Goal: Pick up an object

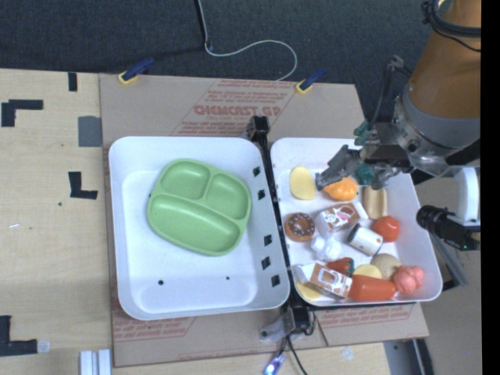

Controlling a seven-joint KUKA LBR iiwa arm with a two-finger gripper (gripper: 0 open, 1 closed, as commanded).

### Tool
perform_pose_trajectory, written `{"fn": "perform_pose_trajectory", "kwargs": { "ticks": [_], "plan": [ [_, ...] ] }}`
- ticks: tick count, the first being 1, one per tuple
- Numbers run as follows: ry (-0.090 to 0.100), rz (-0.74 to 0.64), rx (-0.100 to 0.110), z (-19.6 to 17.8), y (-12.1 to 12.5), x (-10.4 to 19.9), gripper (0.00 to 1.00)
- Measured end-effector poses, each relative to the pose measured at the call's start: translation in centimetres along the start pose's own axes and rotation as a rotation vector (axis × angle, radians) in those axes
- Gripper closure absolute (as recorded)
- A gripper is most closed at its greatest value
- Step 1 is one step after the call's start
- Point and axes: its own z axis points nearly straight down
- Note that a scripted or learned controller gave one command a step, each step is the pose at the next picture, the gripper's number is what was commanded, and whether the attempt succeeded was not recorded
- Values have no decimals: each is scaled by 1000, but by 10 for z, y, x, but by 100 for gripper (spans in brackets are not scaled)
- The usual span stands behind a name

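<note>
Two shallow white bins were observed side by side on a cardboard sheet (234, 104) at the centre of the frame. The left bin (125, 209) was found to contain a green divided plate (199, 206), lying flat toward its upper middle.

The right bin (426, 248) was seen to hold a crowded heap of toy foods. A pale yellow lemon-shaped piece (303, 182) lay at its upper left, with a chocolate doughnut (299, 226) just below it. A red tomato (386, 227) was noted right of centre, a long red pepper (372, 289) along the lower edge, and a pink round piece (409, 278) in the lower right corner. A small printed carton (330, 280) lay tilted near the lower left.

The arm was recorded entering from the upper right of the frame, with the gripper (344, 180) positioned over the upper part of the right bin. An orange object (341, 189) was seen directly under the dark fingers (334, 165). The fingers appeared spread rather than clenched, though the view is poor here, and it could not be told whether the orange object was truly grasped between them or merely lying beneath.
</note>
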Motion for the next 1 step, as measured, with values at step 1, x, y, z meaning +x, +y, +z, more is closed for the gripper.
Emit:
{"fn": "perform_pose_trajectory", "kwargs": {
  "ticks": [1],
  "plan": [
    [1,-3,3,-109,13,45,0]
  ]
}}
